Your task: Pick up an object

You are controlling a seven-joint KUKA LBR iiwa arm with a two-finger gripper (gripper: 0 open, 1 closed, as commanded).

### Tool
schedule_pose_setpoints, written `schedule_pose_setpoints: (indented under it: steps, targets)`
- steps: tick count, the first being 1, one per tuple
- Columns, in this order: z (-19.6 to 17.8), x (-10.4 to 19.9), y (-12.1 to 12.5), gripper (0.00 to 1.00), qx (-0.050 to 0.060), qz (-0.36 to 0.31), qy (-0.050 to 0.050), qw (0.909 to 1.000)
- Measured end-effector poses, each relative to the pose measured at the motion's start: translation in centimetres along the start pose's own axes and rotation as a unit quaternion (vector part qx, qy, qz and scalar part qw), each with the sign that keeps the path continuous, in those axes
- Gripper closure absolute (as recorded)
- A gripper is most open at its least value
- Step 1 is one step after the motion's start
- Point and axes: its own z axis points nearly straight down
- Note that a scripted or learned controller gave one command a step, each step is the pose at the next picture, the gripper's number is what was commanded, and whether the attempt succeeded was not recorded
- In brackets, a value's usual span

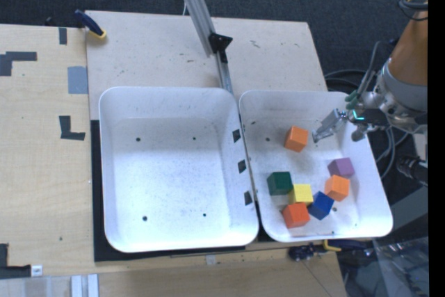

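Gripper (325, 129) hangs over the right bin (361, 222), just right of an orange cube (296, 138) and not touching it; its closure cannot be told. Green (279, 183), yellow (302, 193), blue (320, 205), purple (341, 167) and two more orange cubes cluster nearer the front.

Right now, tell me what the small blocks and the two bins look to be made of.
The blocks, such as the orange block and the green block, look like painted wood or hard plastic: flat matte colour, crisp edges; which one, the view leaves open. The left bin and the right bin look like thin moulded white plastic, with rounded rims, a slight sheen and dark speckles.
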Motion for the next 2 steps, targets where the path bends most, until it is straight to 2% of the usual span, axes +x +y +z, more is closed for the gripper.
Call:
schedule_pose_setpoints:
  steps: [1,2]
  targets:
    - [-0.2,0.0,0.1,0.0,-0.002,-0.001,-0.001,1.0]
    - [6.2,-0.1,-0.2,0.0,0.002,0.0,0.0,1.0]
